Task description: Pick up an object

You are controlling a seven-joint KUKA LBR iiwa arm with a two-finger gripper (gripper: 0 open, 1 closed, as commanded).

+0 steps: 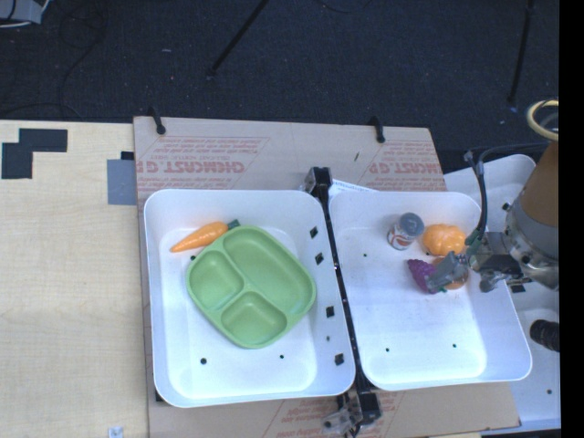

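Note:
The right bin (429, 345) holds a purple toy (420, 273), an orange round fruit (444, 239) and a small grey-topped can (404, 231), all near its far right corner. My gripper (451, 269) reaches in from the right and sits low at the purple toy's right end, just below the orange fruit. It covers part of the purple toy. The arm's grey wrist (525, 245) hangs over the bin's right rim.
The left bin (169, 354) contains a green divided plate (251, 286) and an orange carrot (199, 236) at its far left. A black divider (333, 281) separates the bins. Cardboard lies beneath them, with a wooden bench to the left.

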